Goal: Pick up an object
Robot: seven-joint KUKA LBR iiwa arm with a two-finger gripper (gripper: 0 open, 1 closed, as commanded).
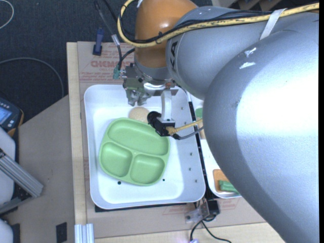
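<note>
gripper (135, 98) at far bin wall (104, 89), above green tray (132, 152)

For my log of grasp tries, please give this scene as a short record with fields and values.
arm: reaches in from the right, over the bins
gripper: low at the far end of the left bin
green tray: three compartments, lying in the left bin
beige object: beside the tray's far edge, under the gripper
held object: none seen between fingers
right bin: mostly hidden by arm

A green divided plate (133, 152) fills most of the left bin (96, 151); bare floor runs along its near and right edges.
</note>
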